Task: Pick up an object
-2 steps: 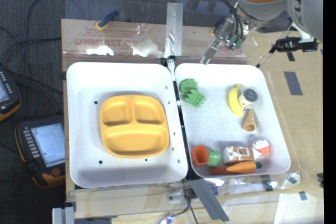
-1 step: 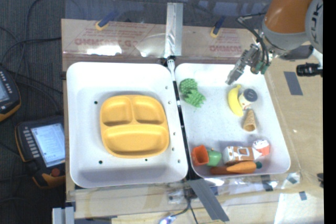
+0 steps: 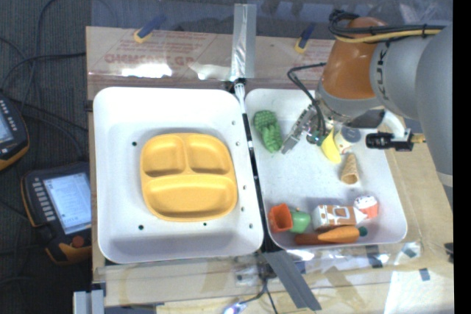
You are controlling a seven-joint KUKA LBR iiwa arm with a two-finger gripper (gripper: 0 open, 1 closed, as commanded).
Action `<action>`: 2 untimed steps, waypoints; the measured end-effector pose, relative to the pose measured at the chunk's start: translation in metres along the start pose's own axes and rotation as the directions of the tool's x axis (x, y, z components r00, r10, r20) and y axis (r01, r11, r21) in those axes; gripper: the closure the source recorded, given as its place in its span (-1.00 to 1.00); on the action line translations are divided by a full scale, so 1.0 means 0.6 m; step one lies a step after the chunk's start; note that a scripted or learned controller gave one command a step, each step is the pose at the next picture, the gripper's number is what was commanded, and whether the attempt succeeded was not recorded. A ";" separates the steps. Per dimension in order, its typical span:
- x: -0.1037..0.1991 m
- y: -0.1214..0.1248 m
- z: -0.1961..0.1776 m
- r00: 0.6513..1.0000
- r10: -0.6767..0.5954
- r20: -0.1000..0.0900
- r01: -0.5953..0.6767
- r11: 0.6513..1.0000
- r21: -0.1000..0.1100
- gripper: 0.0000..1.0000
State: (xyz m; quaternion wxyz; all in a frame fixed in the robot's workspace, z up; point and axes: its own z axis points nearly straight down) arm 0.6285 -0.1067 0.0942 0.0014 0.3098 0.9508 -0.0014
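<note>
Approaching, not yet grasping: hovering in the right-hand shallow white plastic bin [image 3: 383,180], just right of the knobbly green plastic toy vegetable [image 3: 268,130] lying by that bin's left wall, with the metal two-finger gripper [image 3: 299,131] tilted down toward it. Calls next, probably, for a short shift left of the present spot and a descent to straddle that green vegetable before closing. Fingers slightly parted, gripping nothing, their tips just beside the green vegetable, contact impossible to tell.
</note>
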 end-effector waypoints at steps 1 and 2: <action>-0.040 0.028 -0.264 0.993 -0.117 0.002 0.117 0.993 0.000 1.00; -0.019 0.068 -0.357 0.999 0.054 0.000 -0.054 0.999 -0.003 1.00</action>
